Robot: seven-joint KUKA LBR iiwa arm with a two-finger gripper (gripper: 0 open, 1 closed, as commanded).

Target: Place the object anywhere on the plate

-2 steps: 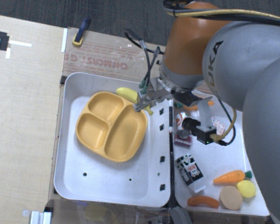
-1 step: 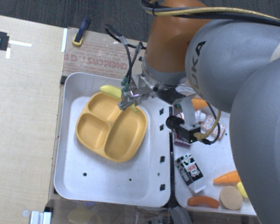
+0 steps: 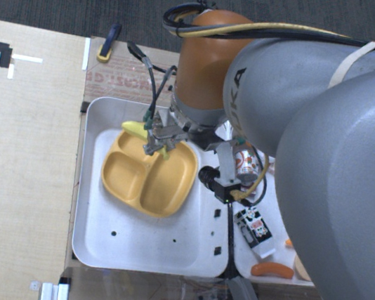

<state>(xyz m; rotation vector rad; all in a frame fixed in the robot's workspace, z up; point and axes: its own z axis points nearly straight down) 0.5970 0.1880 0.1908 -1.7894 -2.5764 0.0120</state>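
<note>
1. We see the arm (image 3: 305, 130) reach in from the right, its end effector (image 3: 157, 141) over the yellow plate's (image 3: 148, 175) upper rim, centre frame.
2. The yellow object (image 3: 134, 128) lies at that rim, long axis pointing left-right.
3. We cannot tell the end effector's opening, nor whether it grips the object.

We are seeing a yellow divided plate (image 3: 148, 175) lying flat in the left white bin, toward its upper half. A small yellow banana-like object (image 3: 134, 128) is resting at the plate's upper rim, partly over the edge.
</note>
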